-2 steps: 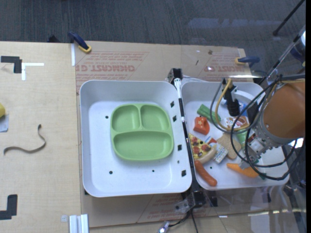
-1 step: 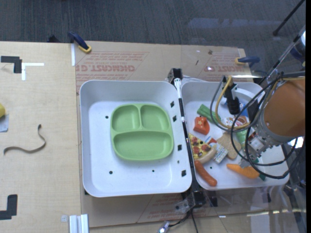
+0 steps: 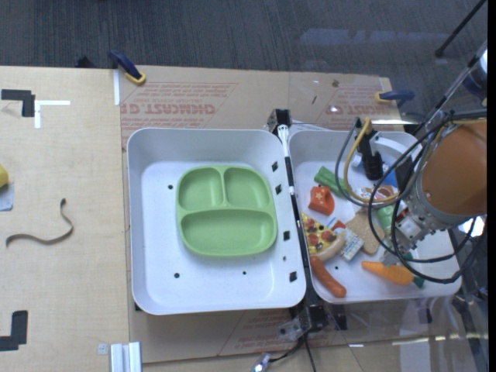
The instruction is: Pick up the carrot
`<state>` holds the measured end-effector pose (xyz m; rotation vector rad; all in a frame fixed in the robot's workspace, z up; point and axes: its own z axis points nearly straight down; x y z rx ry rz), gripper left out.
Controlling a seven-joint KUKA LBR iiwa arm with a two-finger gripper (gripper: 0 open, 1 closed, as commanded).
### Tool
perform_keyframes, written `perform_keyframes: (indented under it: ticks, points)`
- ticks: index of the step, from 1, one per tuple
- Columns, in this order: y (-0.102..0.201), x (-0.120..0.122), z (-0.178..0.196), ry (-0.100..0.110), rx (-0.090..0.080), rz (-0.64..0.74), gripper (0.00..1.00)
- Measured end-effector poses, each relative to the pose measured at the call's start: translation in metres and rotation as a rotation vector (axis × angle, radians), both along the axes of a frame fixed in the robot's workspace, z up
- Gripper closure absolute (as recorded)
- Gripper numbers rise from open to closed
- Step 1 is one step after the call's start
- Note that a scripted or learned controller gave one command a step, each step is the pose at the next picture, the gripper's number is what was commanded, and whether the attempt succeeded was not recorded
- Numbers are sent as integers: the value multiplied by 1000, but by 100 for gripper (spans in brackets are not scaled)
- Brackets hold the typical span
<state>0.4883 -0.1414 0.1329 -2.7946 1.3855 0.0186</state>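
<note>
**Carrot still in the bin, arm poised over the right side**

The table (image 3: 62, 130) is a pale wooden surface with a sheet of printed cardboard (image 3: 201, 103) under two shallow white bins. The left bin (image 3: 147, 277) holds a green divided plate (image 3: 227, 211), sitting roughly in its middle. The right bin (image 3: 353, 293) is crowded with toy food.

The arm (image 3: 457, 169) comes in from the right, its orange band hanging over the right bin's far side with a tangle of black cables around the wrist. The hand (image 3: 403, 227) sits low over the right half of that bin, but cables and wrist hide it, so I cannot tell how far open it is or whether it has hold of anything.

Among the toys, a pizza slice (image 3: 318, 235) lies against the bin's left wall, with a red strawberry-like piece (image 3: 322, 200) above it and a green piece (image 3: 329, 178) further back. A red-orange, sausage-like piece (image 3: 328, 279) lies near the front left corner.

The carrot (image 3: 387, 271), orange with a bit of green at its right end, lies flat on the bin floor near the front edge, just below and in front of the hand, apart from the sausage-like piece.

By my reading the task is at an early stage: the carrot rests on the bin floor and is not lifted. What is left is the grasp itself and the lift clear of the bin.
</note>
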Motion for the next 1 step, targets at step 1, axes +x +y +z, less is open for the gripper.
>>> perform_keyframes:
  ticks: [1]
  points:
    - [0,0,0,0,0,0,0]
